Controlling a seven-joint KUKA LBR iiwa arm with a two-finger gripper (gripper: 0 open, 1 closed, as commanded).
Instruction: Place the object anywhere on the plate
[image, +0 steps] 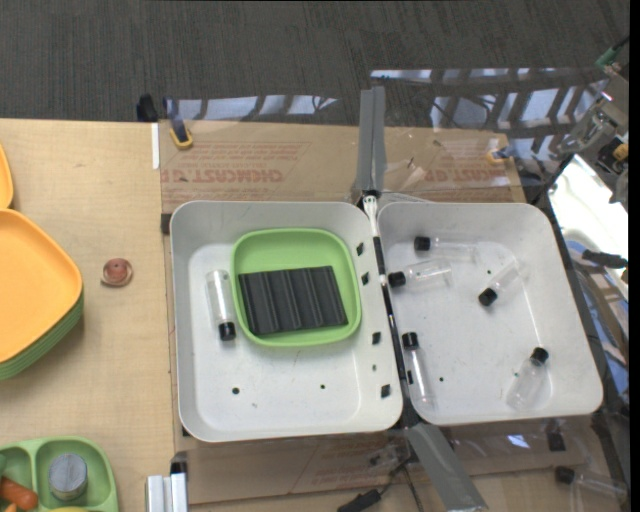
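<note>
Tube (218, 303), clear with a black cap: one item, lying flat on the floor of the left bin (290, 415), cap end toward the near edge. It sits just beside the left rim of the plate, outside it and not on it.

Plate (295, 245), green, squarish with rounded corners: in the upper half of the left bin. It carries a dark ribbed pad (292, 300), which covers most of its near half.

Right bin (470, 400), white, touching the left bin along the middle seam. Contents: five more clear tubes with black caps, scattered.
- one near the far edge (438, 243)
- one close to the seam (418, 273)
- one toward the middle (499, 281), lying at a slant
- one along the seam at the near side (412, 362)
- one in the near right corner (528, 376)

Cardboard sheet (260, 165): flat under both bins, printed lettering on its far strip.

Surface (90, 190), wood-coloured, to the left of the bins. It bears a stack of orange plates (30, 290) at the left edge, a small reddish-brown disc (117, 270) beside them, and a green divided tray (40, 465) in the near left corner.

Gripper: whether open or closed cannot be told.
</note>
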